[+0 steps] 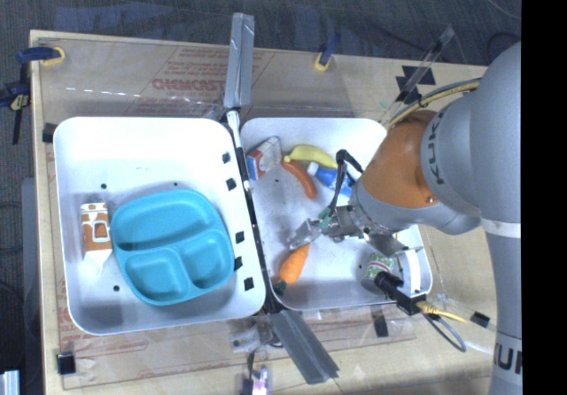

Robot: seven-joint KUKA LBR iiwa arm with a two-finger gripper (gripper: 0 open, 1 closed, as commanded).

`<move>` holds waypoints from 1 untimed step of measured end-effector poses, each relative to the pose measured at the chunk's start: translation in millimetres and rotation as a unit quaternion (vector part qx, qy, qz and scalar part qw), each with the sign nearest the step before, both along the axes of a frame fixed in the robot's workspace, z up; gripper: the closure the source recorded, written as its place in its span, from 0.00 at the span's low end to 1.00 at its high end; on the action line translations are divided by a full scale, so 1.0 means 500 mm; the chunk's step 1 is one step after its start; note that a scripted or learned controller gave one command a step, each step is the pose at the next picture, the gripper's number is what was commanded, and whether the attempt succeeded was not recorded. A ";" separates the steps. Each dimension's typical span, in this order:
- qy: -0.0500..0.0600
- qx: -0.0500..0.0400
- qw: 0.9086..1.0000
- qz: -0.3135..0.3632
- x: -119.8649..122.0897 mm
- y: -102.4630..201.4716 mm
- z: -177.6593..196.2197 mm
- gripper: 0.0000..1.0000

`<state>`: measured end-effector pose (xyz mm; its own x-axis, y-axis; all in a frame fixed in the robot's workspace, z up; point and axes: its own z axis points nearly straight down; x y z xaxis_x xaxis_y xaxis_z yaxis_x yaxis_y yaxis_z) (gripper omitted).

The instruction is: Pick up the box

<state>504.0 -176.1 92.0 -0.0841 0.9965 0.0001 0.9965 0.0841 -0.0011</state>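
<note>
A small brown and white box (95,229) stands in the left bin (142,132), against its left wall beside a blue divided plate (173,245). A second small carton, red and white (264,158), lies at the top left of the right bin (354,129). My gripper (308,232) hangs low in the middle of the right bin, just above the top end of an orange carrot (294,265). It is well apart from both boxes, and nothing shows in its grasp.
A banana (310,154), a red sausage (301,179) and a blue item (328,176) lie at the back of the right bin. The wrist and orange band (399,176) cover the bin's right half. The divider (244,207) separates the bins.
</note>
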 end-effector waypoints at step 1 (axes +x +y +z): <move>0.001 0.000 1.000 -0.017 0.084 0.038 -0.001 0.00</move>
